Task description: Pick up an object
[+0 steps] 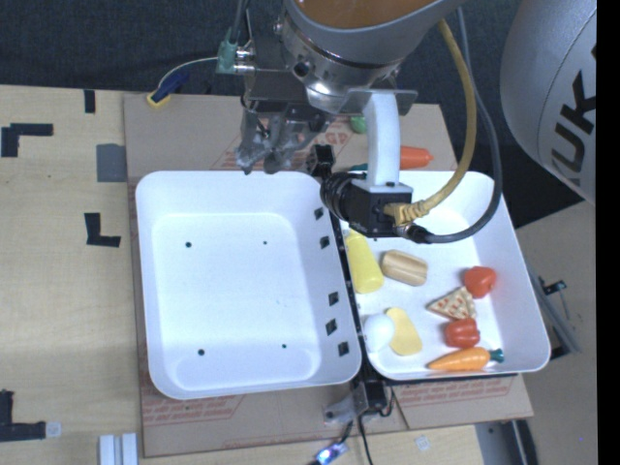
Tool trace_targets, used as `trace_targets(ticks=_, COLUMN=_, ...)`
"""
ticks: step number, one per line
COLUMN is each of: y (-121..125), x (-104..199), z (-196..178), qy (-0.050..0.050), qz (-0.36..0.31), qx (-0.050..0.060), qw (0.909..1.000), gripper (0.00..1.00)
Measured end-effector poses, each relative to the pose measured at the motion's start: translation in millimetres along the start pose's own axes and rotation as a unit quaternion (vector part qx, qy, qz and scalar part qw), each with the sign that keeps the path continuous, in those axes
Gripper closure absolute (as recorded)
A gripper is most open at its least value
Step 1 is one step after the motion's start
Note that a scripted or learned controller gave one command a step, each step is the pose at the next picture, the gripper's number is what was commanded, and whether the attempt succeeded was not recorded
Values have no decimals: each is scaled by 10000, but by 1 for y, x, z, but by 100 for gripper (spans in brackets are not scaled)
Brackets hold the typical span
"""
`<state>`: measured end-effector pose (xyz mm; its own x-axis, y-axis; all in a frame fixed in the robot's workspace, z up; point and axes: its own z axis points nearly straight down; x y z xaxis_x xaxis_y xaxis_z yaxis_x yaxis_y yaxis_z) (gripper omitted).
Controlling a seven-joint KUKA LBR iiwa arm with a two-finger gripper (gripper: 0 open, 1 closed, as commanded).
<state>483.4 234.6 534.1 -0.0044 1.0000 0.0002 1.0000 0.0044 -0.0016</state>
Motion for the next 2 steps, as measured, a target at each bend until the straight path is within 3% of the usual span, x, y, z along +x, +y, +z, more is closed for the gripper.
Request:
trace_targets(ticks=1, y=0, x=-33, z=-1, qy=-3, qz=25, qx=2, qw=10000, gripper=100)
trace_targets(ticks=2, y=0, x=-4, z=0, qy=1, qz=3, qx=0, qw=10000, gripper=100)
